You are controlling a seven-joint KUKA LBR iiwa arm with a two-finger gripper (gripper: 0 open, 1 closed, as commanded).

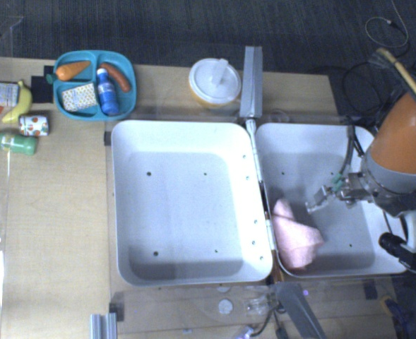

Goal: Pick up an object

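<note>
A soft pink object (294,235), like a folded cloth or plush, lies in the right bin (299,150) against its front left corner. My gripper (322,196) hangs over the middle of that bin, just up and to the right of the pink object and apart from it. Nothing is visible between its fingers. The arm, grey with its orange band (405,136), comes in from the right.
The left bin (183,200) stands beside the right one, with a grey divider bar (251,83) behind their shared edge. A blue tray of toy food (94,85), a white lidded cup (215,82) and small items (13,119) sit on the bench beyond.
</note>
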